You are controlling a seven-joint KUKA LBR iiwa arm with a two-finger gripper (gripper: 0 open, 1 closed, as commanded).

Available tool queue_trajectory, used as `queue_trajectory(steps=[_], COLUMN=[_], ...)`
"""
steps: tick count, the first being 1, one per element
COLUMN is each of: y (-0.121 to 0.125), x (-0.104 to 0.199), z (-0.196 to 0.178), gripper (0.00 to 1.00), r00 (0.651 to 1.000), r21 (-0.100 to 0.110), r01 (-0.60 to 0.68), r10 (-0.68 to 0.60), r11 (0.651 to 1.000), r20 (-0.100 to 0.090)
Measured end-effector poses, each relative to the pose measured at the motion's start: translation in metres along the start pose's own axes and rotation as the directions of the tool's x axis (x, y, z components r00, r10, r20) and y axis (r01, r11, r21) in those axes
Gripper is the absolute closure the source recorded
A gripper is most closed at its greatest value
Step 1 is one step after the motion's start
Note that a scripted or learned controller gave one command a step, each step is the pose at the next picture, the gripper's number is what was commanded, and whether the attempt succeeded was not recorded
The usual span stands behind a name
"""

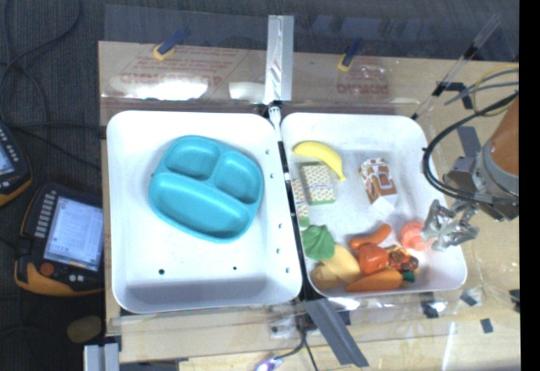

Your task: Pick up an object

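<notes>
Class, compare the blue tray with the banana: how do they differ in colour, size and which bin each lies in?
The tray is blue; the banana is yellow. The tray is far larger, spreading across much of the left bin, while the small curved banana lies in the right bin among other things. Both rest flat on a white bin floor.

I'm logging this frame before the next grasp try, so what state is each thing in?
blue divided plate: flat in the left bin, compartments bare
banana: lying loose in the right bin
checkered block: lying beside the banana
brown-and-white packet: lying apart from the pile
orange toy pile: heaped at the near edge
gripper: low over the right bin's right edge
</notes>
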State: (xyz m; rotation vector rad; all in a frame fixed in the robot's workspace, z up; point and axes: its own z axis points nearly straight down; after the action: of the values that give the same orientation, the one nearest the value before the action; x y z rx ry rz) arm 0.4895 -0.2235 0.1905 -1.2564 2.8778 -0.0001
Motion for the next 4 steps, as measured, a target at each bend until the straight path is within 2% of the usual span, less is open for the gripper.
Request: queue_trajectory(steps=[1,2,3,4], y=[0.017,0.009,0.034,0.051], x=[-0.025,-0.003,-0.028,-0.049], z=[-0.106,-0.036,0.062,-0.121], gripper=[1.0,1.0,1.0,1.0], r00=[0.925,0.904,0.855,0.324], r21=[0.0,-0.002,-0.004,0.001], r01=[0.381,0.427,0.519,0.946], r10=[-0.381,-0.427,-0.519,-0.946], r11=[0.925,0.904,0.855,0.324], r20=[0.004,0.004,0.002,0.006])
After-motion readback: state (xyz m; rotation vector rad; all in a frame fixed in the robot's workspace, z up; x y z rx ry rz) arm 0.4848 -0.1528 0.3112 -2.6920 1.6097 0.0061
